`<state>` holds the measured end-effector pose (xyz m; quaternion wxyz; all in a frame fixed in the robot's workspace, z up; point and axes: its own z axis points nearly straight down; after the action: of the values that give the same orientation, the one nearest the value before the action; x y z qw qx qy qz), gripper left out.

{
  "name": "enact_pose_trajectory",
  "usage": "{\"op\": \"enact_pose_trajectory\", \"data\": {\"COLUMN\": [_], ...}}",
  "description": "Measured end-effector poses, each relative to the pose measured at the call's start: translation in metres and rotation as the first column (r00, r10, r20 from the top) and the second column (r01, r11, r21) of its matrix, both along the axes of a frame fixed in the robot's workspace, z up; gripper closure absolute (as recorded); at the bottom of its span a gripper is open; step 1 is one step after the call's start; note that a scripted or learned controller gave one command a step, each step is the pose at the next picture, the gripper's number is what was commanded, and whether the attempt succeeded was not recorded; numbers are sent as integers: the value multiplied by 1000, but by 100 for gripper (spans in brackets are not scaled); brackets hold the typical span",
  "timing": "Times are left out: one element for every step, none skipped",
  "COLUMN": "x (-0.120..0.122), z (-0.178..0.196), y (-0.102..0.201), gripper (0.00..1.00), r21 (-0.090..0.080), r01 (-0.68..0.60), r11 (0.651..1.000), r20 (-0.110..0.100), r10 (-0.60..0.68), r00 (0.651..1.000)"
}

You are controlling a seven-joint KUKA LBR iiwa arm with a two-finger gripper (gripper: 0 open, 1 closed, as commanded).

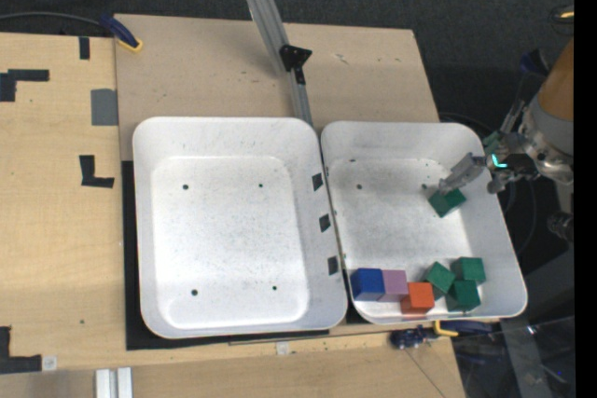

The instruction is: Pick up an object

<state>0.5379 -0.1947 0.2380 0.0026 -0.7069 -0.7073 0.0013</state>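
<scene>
The jaws [451, 189] are reaching into the right bin [392, 144] from the right, and a green block [448, 201] is sitting right at their tip. Whether the jaws are pinching it or only touching it, I cannot tell. Further from the jaws, toward the bin's near edge, more blocks [420, 286] are clustering. The left bin [224, 130] is lying beyond, on the desk [56, 228].
</scene>
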Motion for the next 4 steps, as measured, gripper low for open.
{"op": "enact_pose_trajectory", "data": {"x": [1, -1, 3, 2], "z": [2, -41, -100, -149], "y": [0, 3, -4, -3], "gripper": [0, 0, 0, 0], "r21": [-1, -1, -1, -2], "r01": [-2, -1, 0, -1], "r11": [1000, 1000, 1000, 1000], "r20": [4, 0, -2, 2], "r10": [2, 1, 0, 1], "r00": [1000, 1000, 1000, 1000]}}
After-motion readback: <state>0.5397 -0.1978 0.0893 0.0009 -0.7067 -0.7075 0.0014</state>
